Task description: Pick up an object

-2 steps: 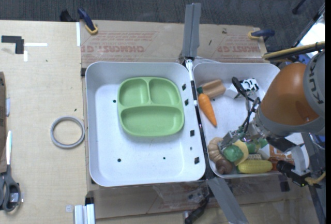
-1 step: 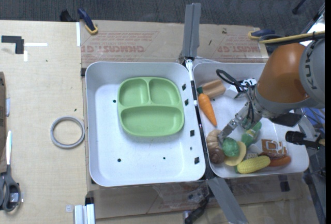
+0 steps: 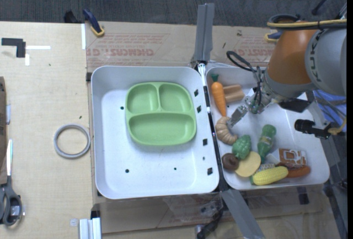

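Observation:
My gripper (image 3: 237, 116) reaches into the right bin (image 3: 309, 138) from the right, its tip pointing down and to the left. It hangs just above a tan ridged croissant-like toy (image 3: 225, 131) and to the right of an orange carrot (image 3: 219, 97). A tan sausage-shaped piece (image 3: 234, 92) lies just behind the tip. Nothing shows as held. Nearer the front lie a green broccoli (image 3: 241, 147), a green bottle (image 3: 266, 139), a brown donut (image 3: 229, 162), a yellow slice (image 3: 249, 165), a corn cob (image 3: 270, 175) and a small printed packet (image 3: 291, 156).
The left bin (image 3: 110, 166) holds a green divided plate (image 3: 161, 113). A grey divider bar (image 3: 204, 33) stands between the bins. On the bench to the left lie a tape ring (image 3: 72, 140) and scissors (image 3: 10, 199). The arm's orange band (image 3: 289, 56) looms over the right bin's back.

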